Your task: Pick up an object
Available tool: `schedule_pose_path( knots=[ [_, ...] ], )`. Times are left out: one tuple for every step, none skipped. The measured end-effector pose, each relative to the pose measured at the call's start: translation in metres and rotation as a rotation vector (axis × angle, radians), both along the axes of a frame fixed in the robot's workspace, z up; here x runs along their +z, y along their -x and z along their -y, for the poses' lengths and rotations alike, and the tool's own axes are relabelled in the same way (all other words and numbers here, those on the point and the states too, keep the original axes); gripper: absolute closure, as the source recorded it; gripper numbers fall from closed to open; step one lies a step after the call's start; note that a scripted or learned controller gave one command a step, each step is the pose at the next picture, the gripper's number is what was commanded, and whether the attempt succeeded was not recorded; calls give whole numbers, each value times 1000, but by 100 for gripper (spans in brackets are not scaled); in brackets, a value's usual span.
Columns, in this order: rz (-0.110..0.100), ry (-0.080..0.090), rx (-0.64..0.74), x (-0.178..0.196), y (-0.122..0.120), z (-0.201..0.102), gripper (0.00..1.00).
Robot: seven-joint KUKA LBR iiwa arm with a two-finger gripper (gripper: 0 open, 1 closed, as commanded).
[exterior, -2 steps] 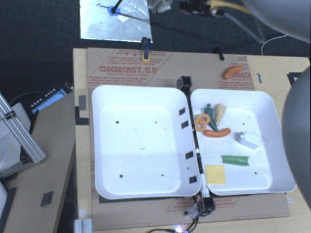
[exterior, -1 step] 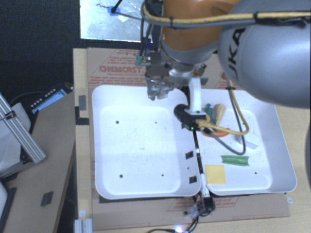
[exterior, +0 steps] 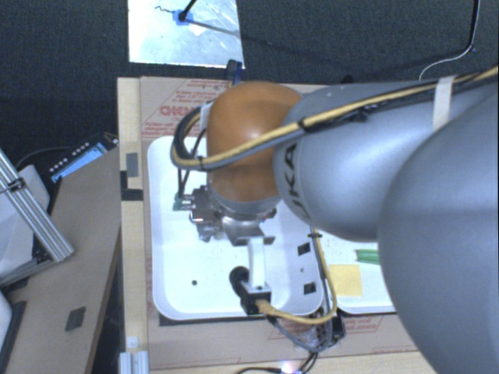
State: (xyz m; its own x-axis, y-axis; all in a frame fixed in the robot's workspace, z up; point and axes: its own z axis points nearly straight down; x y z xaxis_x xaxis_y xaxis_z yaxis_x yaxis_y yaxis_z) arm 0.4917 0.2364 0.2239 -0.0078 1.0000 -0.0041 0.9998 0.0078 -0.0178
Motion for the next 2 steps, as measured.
schedule_pose_path(
  knots=[
    [37,-11,-5,146,-73,2,100],
    [1,1,-5,11,9,2,100]
  ],
)
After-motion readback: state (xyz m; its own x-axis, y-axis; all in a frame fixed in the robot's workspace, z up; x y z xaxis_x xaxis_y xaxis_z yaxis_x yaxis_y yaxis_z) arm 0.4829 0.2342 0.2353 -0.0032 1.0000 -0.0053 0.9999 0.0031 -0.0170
